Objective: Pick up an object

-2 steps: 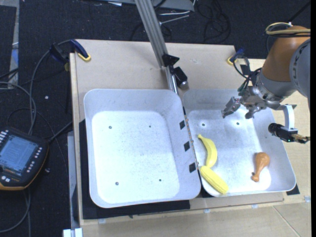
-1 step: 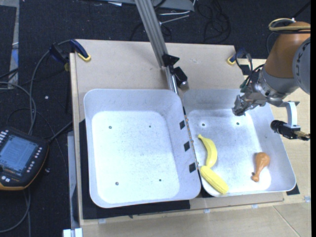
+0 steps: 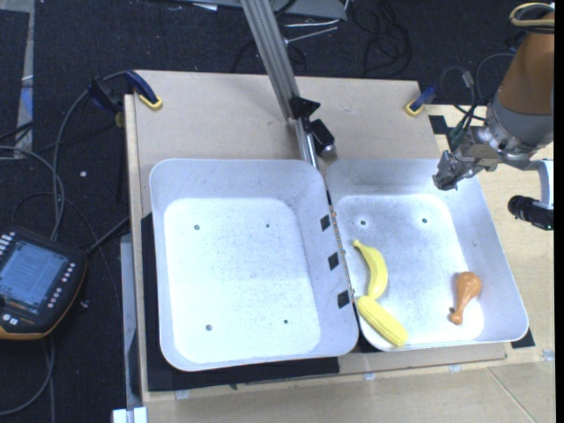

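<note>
Yellow piece (image 3: 381,322), banana (image 3: 374,270) and drumstick toy (image 3: 464,296) loose in right bin (image 3: 414,208), ungrasped; gripper (image 3: 448,174) parked over far rim, presumably pre-approach; open or closed: cannot tell.

One fixed camera looks down at a slant on the bench (image 3: 264,104) (from well above). Both white bins (image 3: 238,263) fit in frame.

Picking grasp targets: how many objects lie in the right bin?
3: a banana by the left wall, a yellow piece just below it at the front-left corner, and an orange drumstick-shaped toy front right.
</note>
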